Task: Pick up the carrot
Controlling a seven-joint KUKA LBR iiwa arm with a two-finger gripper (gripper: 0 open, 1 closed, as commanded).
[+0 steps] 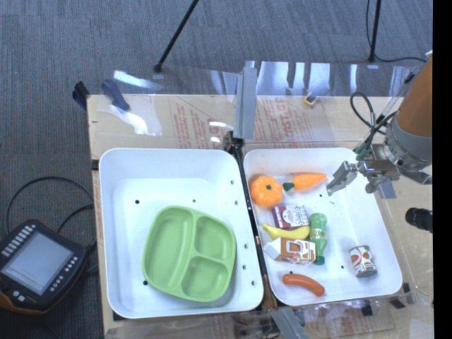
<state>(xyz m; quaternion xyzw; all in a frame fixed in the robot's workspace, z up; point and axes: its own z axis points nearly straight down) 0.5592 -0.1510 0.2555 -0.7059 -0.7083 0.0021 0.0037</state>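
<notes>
Camera view: gripper (359,177) hovering over right bin's (387,239) far right edge, fingers spread open, gripping nothing. Carrot (306,181) lying near bin's far edge, just beside orange pumpkin (265,190), apart from gripper. Green tray (189,253) sitting in left bin (120,189).

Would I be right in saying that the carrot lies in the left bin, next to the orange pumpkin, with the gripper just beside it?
Not quite: the camera view shows the carrot in the right bin, not the left. It does lie next to the orange pumpkin, with the gripper just beside it.
</notes>
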